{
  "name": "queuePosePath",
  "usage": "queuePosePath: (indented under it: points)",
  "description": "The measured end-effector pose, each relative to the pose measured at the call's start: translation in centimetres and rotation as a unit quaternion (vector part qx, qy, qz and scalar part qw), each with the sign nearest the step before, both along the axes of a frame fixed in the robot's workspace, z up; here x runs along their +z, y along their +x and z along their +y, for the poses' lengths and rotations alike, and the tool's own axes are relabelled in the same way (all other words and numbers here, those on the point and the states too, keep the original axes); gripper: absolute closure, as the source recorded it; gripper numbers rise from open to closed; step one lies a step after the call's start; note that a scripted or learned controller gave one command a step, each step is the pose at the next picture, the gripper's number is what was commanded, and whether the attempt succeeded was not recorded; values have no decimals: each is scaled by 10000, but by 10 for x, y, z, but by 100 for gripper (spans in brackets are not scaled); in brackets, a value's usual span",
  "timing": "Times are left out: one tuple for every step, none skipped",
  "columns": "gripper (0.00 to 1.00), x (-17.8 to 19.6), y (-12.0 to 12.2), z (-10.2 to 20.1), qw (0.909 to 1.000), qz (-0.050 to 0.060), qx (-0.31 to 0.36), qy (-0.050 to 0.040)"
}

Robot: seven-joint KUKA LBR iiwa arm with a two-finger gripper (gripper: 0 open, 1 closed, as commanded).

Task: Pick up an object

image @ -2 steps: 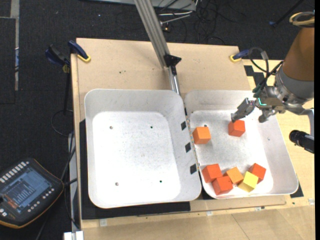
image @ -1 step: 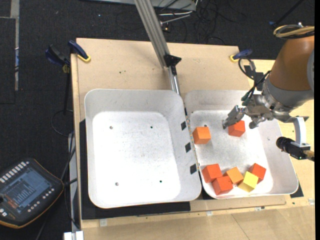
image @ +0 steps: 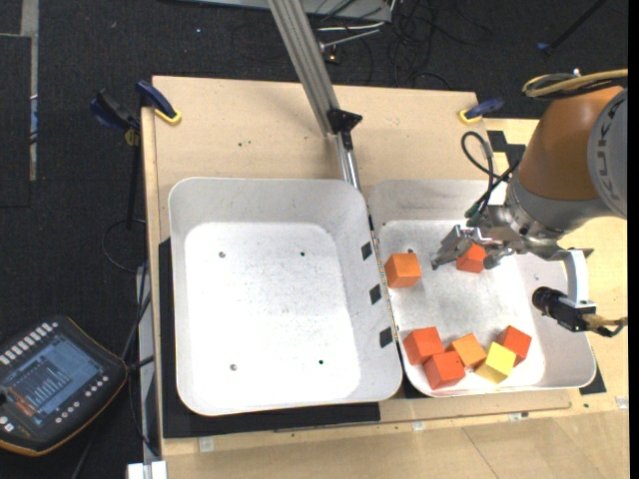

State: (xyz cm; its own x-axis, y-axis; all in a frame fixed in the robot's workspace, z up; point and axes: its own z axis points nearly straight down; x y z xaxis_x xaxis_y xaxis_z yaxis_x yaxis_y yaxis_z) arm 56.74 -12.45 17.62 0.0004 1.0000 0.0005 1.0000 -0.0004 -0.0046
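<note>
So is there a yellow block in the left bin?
No, the yellow block sits in the right bin among the orange blocks.

Wooden bench (image: 250,133) stands on dark carpeted floor (image: 80,38).

The light was even and fairly bright, coming from above, and the picture was a little soft and grainy everywhere. The two white bins (image: 270,193) reflected strongly, almost washed out, the one to the left of the end effector (image: 461,250) most of all. The table (image: 250,128) looked pale and flat, with no hard glare. Shadows were short and soft; a dim one lay directly under the end effector on the bin floor. The dark floor beyond the table, far above and left of the end effector, stayed dim with little detail. The small cubes (image: 464,355) below the end effector had slightly blurred edges.
</note>
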Motion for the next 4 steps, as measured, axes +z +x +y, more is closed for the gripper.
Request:
queuePosePath:
  points:
    - [0,-58,6,3,10000,-40,-4,3]
    - [100,-44,8,2,10000,-77,-4,-10]
    - [100,18,10,-5,10000,-57,11,-14]
    - [100,77,4,-10,10000,-63,10,-16]
